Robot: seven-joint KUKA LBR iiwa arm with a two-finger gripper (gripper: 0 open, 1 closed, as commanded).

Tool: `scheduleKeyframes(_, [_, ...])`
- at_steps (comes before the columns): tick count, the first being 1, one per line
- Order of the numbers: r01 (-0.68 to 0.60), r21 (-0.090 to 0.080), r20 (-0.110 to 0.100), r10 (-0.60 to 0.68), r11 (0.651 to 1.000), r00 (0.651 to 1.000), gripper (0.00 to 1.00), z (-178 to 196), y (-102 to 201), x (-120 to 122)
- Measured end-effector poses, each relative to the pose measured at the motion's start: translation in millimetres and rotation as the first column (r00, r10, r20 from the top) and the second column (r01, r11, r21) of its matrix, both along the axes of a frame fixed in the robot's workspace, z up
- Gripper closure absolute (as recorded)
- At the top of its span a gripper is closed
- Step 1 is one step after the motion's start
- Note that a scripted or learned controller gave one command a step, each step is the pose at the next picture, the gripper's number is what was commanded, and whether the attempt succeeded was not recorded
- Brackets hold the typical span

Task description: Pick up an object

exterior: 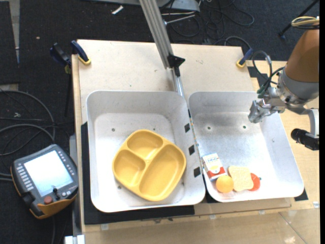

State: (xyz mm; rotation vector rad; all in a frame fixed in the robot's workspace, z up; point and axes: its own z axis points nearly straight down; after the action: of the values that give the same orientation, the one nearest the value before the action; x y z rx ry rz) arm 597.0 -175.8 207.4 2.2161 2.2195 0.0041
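Yellow plastic made up one divided plate (149, 164) in the left bin (96, 116). The right bin (277, 146) held four small items at its near edge: one carton (212, 163), one orange ball (224, 184), one toast slice (240, 178), perhaps a red piece (255, 183). The gripper (255, 112) hung over that bin's far right; its spread could not be told. The wooden bench (127, 65) stood on dark floor (35, 24).

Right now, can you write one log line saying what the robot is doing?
end effector: over right bin, far side | items: near edge, untouched | yellow plate: left bin | pick: not yet done
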Motion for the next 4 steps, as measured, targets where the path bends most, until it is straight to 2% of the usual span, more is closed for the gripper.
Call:
scheduleKeyframes(1, [-0.001, -0.001, 0.002, 0.001, 1.0, 1.0, 1.0, 52.1, -0.2, 1.6])
scheduleKeyframes(2, [-0.006, 0.004, -0.004, 0.006, 1.0, 1.0, 1.0, 56.1, 50.1, 2.8])
scheduleKeyframes(3, [-0.006, 0.003, -0.006, 0.006, 1.0, 1.0, 1.0, 42.8, 102.2, 3.1])
scheduleKeyframes(4, [-0.007, 0.004, -0.006, 0.007, 1.0, 1.0, 1.0, 39.9, 164.0, 4.9])
